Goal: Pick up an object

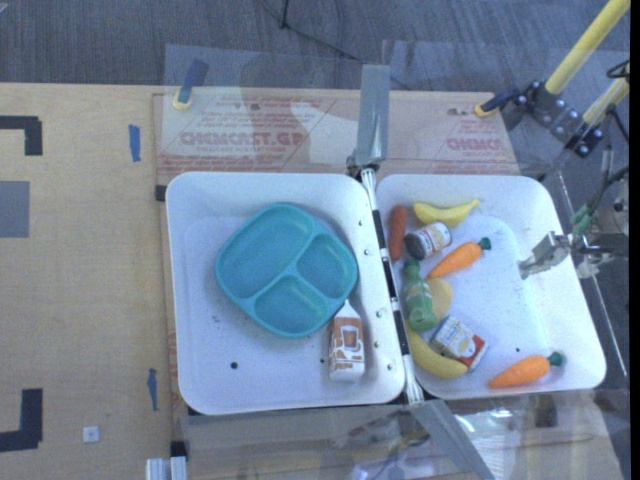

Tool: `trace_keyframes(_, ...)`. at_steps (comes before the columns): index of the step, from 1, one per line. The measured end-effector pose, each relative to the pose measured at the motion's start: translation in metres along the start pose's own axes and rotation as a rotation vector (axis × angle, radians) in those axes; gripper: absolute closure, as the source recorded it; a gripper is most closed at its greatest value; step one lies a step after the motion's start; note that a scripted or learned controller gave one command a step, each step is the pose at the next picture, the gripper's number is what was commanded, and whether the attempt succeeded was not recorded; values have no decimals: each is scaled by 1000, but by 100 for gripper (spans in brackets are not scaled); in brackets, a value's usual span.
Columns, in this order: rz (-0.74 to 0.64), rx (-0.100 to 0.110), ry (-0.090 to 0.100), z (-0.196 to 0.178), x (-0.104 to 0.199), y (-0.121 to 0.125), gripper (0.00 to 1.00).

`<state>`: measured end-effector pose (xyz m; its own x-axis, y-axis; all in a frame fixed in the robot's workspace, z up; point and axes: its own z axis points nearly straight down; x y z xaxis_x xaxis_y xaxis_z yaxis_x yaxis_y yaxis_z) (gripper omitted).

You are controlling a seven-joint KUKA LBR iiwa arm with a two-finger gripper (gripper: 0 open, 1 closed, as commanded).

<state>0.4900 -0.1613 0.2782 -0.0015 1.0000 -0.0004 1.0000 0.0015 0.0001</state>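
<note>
The right bin holds several items. A yellow banana lies at its back, with an orange-red stick and a small jar beside it. A carrot lies slantwise in the middle, above a green bottle. A second banana and a small red and white carton sit near the front, and another carrot lies at the front right. My gripper hangs by the bin's right side, apart from all of them, with nothing visibly held.
The left bin holds a teal divided plate and an orange and white carton at its front right. A ridge with a grey strip divides the two bins. Yellow poles stand at the back right.
</note>
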Motion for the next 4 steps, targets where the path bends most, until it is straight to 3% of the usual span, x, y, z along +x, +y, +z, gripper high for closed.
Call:
trace_keyframes(1,69,-1,0,71,12,71,0)
trace_keyframes(2,48,1,1,103,44,36,0)
trace_keyframes(3,53,-2,1,93,42,37,100)
trace_keyframes(4,52,-2,1,93,42,37,0)
